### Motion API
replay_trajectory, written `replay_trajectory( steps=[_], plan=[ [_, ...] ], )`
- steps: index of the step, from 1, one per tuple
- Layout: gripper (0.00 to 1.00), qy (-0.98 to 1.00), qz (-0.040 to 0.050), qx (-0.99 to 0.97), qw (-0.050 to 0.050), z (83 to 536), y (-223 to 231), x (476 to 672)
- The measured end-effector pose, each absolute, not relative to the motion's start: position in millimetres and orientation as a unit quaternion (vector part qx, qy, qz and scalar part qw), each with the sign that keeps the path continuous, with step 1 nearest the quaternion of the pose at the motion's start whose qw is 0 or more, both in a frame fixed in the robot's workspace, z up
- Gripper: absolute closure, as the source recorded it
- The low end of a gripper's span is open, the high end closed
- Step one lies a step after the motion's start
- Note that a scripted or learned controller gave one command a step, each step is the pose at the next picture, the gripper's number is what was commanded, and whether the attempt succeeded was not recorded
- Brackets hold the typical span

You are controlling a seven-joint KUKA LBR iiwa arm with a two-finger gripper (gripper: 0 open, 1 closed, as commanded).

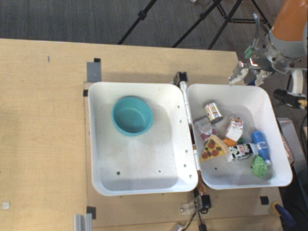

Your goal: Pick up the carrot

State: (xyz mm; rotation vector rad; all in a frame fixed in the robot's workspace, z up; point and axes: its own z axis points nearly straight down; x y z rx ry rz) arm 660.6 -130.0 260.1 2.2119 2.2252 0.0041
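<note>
Beyond right bin's (269, 100) far rim hovers gripper (244, 76) (grip unreadable), carrot (230, 141) amid clutter.

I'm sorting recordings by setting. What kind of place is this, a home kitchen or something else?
Probably a robotics lab, not a kitchen. Two white bins sit clamped on a plywood bench, toy food such as a pizza slice fills one, and tripod legs stand on grey carpet behind.

**Bench and bins**

A pale wooden bench (43, 129) carries two shallow white bins side by side, touching: the left bin (139, 184) and the right bin (274, 129). Small grey brackets (94, 71) sit beside the bin corners.
</note>
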Motion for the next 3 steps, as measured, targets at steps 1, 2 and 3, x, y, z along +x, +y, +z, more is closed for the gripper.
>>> replay_trajectory(
  steps=[1, 2, 3],
  plan=[
    [0.0, 0.667, 0.0015, 0.745, 0.001, 206.0, -77.7, 563.2],
    [0.0, 0.488, 0.0018, 0.873, 0.0, 222.7, -63.5, 502.7],
    [0.0, 0.446, 0.0008, 0.895, 0.0, 172.6, -95.1, 530.0]
  ],
)
